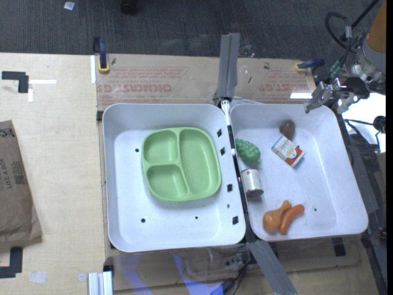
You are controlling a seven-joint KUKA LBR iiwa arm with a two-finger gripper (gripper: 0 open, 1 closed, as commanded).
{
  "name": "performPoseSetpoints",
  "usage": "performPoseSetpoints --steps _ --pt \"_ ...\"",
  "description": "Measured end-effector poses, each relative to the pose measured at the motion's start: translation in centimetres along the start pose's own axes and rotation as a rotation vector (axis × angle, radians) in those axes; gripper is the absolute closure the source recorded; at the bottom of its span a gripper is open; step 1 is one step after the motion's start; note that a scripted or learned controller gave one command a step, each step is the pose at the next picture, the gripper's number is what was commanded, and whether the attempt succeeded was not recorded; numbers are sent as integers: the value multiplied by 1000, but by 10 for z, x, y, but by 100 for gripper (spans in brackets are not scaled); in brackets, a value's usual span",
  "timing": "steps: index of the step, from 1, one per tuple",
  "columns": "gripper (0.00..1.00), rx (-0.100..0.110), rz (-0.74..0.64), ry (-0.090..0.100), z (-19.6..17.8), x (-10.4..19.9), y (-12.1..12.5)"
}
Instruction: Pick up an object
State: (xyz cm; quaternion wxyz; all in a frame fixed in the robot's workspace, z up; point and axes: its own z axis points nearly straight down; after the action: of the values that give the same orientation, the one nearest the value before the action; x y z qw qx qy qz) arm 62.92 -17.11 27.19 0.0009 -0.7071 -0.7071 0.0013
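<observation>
Bright, even overhead light; slight softness

The claw (320, 98) hangs low at the arm's wrist, pointing left

The end effector (320, 97) is too small to make out clearly.

Green plate (182, 163) in left bin (123, 217)
</observation>
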Motion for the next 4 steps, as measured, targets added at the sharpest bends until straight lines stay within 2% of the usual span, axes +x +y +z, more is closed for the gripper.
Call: performPoseSetpoints --steps 1,2,3,4 --pt "0 -1 74 0 115 -7 18" --pt "0 -3 40 0 180 5 30" --pt "0 -4 27 -1 127 13 30" --pt "0 -3 -85 0 179 20 31"
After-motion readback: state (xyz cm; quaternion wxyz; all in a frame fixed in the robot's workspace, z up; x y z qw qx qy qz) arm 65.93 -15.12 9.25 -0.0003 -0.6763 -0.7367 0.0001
